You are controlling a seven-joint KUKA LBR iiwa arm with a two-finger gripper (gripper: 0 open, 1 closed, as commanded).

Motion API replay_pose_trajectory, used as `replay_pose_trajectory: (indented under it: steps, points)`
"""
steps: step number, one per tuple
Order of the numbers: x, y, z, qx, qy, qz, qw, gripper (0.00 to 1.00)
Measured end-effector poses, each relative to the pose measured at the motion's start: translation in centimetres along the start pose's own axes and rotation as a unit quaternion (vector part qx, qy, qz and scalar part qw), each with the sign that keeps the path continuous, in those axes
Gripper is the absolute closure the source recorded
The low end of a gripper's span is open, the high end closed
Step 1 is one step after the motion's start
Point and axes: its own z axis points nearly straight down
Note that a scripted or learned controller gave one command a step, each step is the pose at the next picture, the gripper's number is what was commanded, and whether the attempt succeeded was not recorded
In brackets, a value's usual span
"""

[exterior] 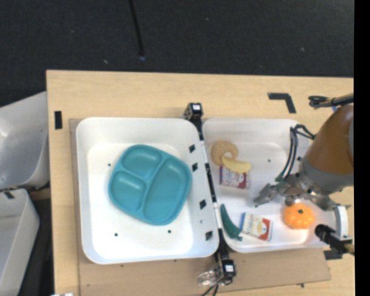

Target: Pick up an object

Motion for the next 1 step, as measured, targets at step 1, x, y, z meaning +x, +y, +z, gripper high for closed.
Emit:
replay_pose_trajectory:
  steps: [1]
  points:
    - [-0.16,0.22,-1.46,-0.004,-0.001,0.003,1.0000,1.00]
